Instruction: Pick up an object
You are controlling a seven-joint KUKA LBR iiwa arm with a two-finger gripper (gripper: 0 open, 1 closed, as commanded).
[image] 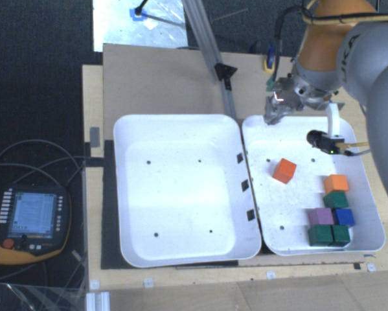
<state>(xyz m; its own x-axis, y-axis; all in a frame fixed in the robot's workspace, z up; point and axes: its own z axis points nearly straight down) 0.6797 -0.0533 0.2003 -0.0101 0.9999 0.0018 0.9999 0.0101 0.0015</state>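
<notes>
A red-orange cube (285,171) lies tilted in the middle of the right bin (362,241), apart from the other blocks. Along the bin's right side sit an orange block (336,183), a dark green block (339,199), a purple block (321,216), a blue block (344,217) and two green blocks (330,235) at the front. My gripper (274,113) hangs over the far left corner of the right bin, well behind the red-orange cube. I see no object in it.
The left bin (132,135) is a shallow white tray beside the right one. A slanted metal pole (210,50) crosses behind the bins. A teach pendant (28,222) with cables lies on the floor at the left.
</notes>
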